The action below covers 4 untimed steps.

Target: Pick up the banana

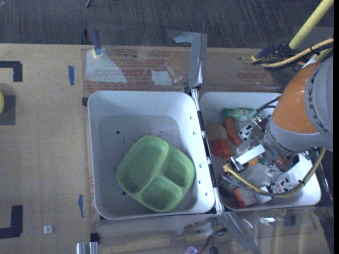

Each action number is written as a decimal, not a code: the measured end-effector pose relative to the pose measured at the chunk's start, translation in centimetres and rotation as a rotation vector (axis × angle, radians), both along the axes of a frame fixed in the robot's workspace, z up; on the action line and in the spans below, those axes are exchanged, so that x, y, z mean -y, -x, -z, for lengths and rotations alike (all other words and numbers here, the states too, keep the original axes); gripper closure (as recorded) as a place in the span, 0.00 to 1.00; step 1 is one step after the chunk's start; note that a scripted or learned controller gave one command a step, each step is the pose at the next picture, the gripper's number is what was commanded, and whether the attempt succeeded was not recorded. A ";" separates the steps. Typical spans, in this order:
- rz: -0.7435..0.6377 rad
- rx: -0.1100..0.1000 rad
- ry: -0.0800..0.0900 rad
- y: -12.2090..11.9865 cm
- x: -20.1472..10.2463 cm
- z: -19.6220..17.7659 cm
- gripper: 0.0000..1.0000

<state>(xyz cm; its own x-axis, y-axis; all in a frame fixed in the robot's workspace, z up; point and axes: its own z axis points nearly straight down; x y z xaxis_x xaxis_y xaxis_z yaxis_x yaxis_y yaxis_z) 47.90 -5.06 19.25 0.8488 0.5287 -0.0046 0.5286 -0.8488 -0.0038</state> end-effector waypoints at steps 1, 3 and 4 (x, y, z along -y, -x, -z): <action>0.050 0.003 0.001 -0.7 3.8 -16.2 0.00; 0.342 0.000 0.000 0.1 4.7 5.2 0.00; 0.351 0.002 0.000 -6.6 -4.2 0.8 0.00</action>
